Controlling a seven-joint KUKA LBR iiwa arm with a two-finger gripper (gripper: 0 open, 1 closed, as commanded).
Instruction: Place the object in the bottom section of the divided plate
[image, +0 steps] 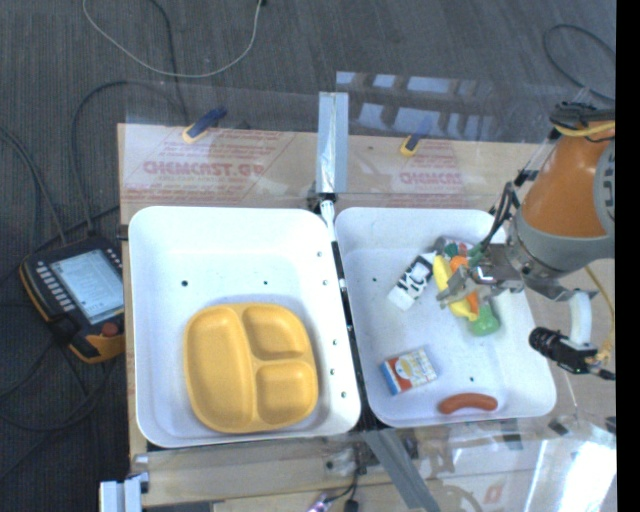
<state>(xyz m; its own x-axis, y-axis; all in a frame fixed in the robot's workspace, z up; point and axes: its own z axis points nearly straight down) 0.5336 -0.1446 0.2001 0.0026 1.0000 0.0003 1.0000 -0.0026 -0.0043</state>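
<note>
One yellow divided plate (252, 366), left bin (160, 240)

Faint red "CHEMCAST" lettering, partly legible, printed on the brown board (205, 168) behind the left bin; similar red print behind the right bin, too blurred to read. Markings on the small carton (408, 371) illegible.

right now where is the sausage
The sausage lies in the right bin, close to its near edge, just right of the small blue and white carton.
</note>
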